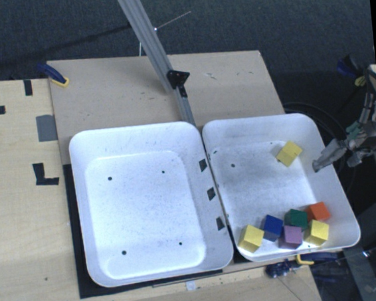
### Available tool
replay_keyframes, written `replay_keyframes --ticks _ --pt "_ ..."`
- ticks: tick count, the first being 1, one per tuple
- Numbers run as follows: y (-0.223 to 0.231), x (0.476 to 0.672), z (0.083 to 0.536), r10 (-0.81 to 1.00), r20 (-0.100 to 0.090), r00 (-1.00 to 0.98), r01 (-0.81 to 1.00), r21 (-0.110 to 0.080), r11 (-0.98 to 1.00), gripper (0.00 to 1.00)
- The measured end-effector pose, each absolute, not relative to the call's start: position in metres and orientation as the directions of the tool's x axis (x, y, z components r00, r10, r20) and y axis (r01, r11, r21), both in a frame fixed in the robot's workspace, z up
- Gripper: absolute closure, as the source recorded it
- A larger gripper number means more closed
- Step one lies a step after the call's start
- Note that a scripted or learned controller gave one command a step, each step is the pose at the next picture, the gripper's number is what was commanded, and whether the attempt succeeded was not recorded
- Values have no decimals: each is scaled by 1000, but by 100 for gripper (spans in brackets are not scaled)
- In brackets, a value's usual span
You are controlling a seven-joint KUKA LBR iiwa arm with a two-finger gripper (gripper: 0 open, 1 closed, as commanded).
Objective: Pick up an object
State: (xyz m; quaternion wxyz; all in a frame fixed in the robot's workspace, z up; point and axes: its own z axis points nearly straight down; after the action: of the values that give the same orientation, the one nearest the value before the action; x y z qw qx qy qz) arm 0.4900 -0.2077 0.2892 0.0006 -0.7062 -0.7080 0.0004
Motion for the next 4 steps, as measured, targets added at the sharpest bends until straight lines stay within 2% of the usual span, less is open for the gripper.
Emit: replay_keyframes --ticks 1,3,4 --pt "-208 490 289 1000 0 -2 1000 -1 2 0" --pt "-203 499 180 1000 2 -1 1000 -8 1 0" --pt "-191 497 123 1000 3 -2 1000 -8 2 0"
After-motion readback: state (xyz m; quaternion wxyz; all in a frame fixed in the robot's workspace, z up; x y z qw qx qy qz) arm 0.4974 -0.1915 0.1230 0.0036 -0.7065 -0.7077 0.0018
